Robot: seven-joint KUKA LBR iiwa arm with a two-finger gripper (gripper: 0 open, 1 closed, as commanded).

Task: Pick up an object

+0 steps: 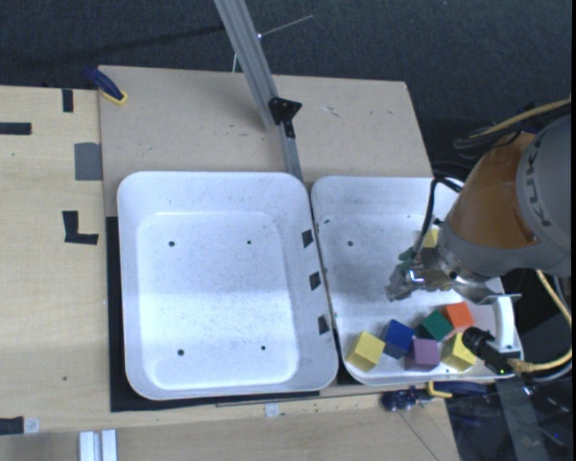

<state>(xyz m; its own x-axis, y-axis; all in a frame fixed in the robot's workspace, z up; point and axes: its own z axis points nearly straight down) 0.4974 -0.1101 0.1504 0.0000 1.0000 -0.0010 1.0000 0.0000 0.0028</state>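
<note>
Several small blocks lie at the near edge of the right bin (365,219): a yellow block (367,351), a blue block (397,338), a purple block (424,352), a green block (436,326), an orange block (458,313) and another yellow block (460,351). My gripper (404,281) hangs over the right bin's middle, just above and to the left of the cluster. The grey arm with its orange band comes in from the right and covers the bin's right side.
The left bin (154,286) sits beside the right one, separated by a shared rim with black clips. A slanted metal pole (254,60) crosses the bench behind the bins. Cables run at the right edge.
</note>
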